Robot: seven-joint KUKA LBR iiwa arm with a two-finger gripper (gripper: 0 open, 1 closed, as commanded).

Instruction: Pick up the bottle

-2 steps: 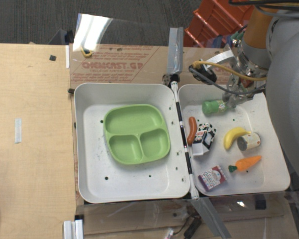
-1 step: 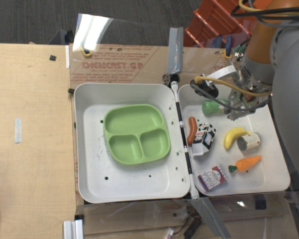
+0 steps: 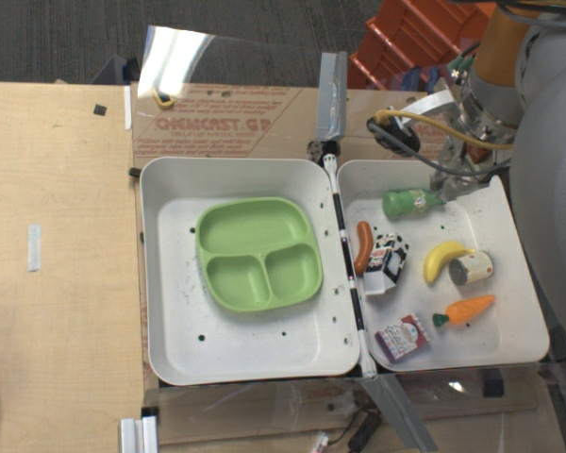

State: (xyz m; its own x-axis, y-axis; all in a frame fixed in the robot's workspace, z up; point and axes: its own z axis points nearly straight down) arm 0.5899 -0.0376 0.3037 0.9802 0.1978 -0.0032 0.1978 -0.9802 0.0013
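- The grey arm with the orange band (image 3: 509, 55) reaches in from the right and hangs low over the far end of the right-hand shallow white bin (image 3: 524, 253). A bad descent could press the wrist and its loose yellow and black cables (image 3: 424, 125) against the bin's far wall.
- The left-hand shallow white bin (image 3: 160, 281) holds a light green three-compartment plastic tray (image 3: 259, 253). It lies well apart from the work and is at little risk.
- The green plastic bottle with a pale cap (image 3: 410, 202) lies on its side near the far wall of the right bin, its cap end pointing toward the tool (image 3: 457, 179). Being round, it will likely roll or skid if it is pushed rather than squeezed.
- The tool sits just beside the bottle's cap end, perhaps touching it. Cables and brackets hide its tip, so I cannot tell whether it is wide, narrow or holding anything. A grip on the narrow cap alone may let the bottle tip out on the lift.
- The yellow banana (image 3: 445, 258), orange carrot (image 3: 467, 310), red sausage (image 3: 362, 243) and black-and-white carton (image 3: 387, 258) lie nearer the camera; a sliding bottle could knock the carton or sausage.
- The small red packet (image 3: 402, 338) lies nearest the camera, clear of trouble.
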